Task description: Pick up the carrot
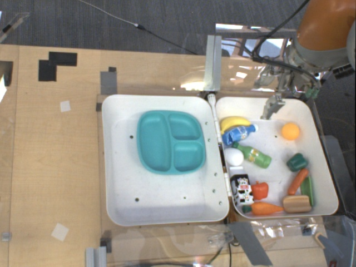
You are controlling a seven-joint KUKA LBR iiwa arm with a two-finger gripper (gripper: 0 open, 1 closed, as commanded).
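The carrot (297, 182), slim and orange-red, lies tilted in the right bin (325, 149), well apart from the fingers (272, 105), toward the near right corner.

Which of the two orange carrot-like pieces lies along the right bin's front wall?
The lower one, lying flat beside the cow-print carton. The other sits farther right, slanted beside the green piece.

Orange carrot (297, 181), teal plate (169, 142), white bins (119, 166)

Bright, even overhead light leaves only soft, faint shadows in the white bins (167, 213). Glare streaks the clear panel (245, 74) behind them. The picture is slightly soft throughout.
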